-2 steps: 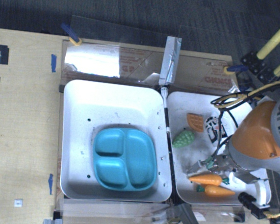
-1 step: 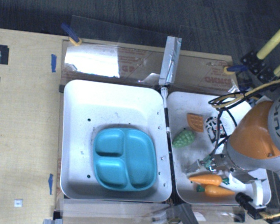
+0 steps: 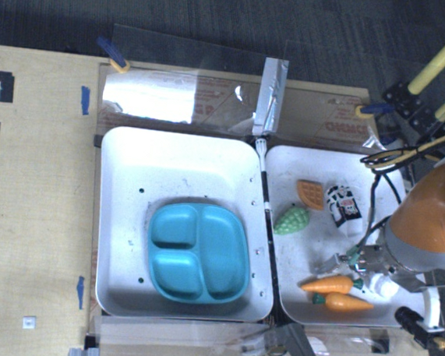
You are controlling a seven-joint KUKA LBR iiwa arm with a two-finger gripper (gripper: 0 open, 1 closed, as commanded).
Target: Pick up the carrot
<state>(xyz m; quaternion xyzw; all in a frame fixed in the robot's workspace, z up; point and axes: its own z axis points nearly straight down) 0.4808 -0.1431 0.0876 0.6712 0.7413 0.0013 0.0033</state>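
Two orange carrots lie near the front of the right bin (image 3: 317,171). The upper carrot (image 3: 327,284) points left, and the lower carrot (image 3: 348,303) has a green top at its left end. My gripper (image 3: 347,263) hangs just above and slightly right of the upper carrot, close to its right end. The wrist with the orange band (image 3: 432,209) reaches in from the right. Nothing shows as lifted; both carrots rest on the bin floor.
A green bumpy toy (image 3: 292,219), an orange waffle-like piece (image 3: 311,193) and a small black-and-white object (image 3: 343,204) lie in the back half of the right bin. The left bin (image 3: 130,164) holds a blue divided plate (image 3: 198,251). Cables hang at the right edge.
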